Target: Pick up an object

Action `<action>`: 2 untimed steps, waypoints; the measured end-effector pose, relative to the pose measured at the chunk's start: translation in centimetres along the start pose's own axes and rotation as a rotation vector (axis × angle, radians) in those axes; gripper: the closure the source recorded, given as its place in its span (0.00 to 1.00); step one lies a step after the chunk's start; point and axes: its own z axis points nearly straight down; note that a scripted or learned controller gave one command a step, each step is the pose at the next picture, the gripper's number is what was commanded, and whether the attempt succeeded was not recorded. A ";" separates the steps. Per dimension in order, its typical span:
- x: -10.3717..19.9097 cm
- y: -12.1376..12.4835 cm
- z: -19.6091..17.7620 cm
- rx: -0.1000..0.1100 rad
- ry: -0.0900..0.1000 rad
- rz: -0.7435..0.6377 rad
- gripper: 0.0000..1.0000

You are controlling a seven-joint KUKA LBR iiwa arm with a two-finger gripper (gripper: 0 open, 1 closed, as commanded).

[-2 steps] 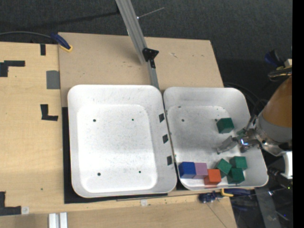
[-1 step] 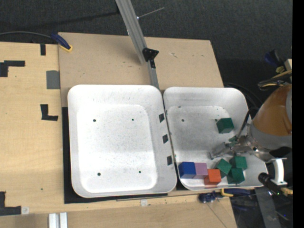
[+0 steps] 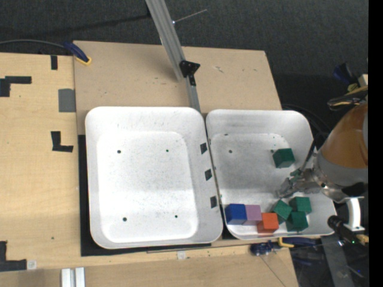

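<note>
The desk (image 3: 36, 178) looks like pale wood board, matt and smooth, with dark tape marks at 9 o'clock. Both white bins (image 3: 146, 178) seem to be plastic with a dull sheen, speckled with fine dark scuffs. A slanting bar (image 3: 164, 26) at 12 o'clock looks like brushed metal. The small blocks (image 3: 283, 158) at 4 o'clock are matt. The arm's orange band (image 3: 350, 139) is glossy.
</note>
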 end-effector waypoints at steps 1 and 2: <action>0.9 0.2 -4.6 -0.006 -0.003 -0.001 1.00; 1.7 1.0 -10.2 -0.008 -0.004 -0.002 1.00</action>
